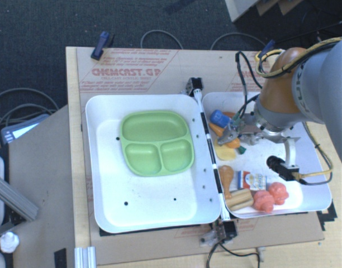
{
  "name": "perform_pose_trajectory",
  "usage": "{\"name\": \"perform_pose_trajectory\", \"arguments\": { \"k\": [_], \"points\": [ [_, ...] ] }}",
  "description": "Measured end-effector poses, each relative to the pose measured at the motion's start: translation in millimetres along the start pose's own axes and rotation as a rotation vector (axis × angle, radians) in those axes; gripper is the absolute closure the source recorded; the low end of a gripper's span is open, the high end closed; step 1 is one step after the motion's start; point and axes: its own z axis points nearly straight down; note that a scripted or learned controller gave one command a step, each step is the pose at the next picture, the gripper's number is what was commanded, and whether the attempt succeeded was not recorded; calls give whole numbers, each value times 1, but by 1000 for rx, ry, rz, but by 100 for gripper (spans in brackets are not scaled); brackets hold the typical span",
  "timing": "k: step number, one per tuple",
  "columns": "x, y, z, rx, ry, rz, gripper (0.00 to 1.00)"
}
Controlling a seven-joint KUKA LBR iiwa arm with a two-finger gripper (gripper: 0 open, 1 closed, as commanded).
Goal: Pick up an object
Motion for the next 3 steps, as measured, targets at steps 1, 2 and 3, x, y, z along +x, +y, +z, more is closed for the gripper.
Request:
{"name": "perform_pose_trajectory", "arguments": {
  "k": [1,2,3],
  "points": [
    [-6,16,0,-1,-1,-1,0],
    [-7,11,0,2,0,0,0],
    [1,4,0,3,1,0,0]
  ]
}}
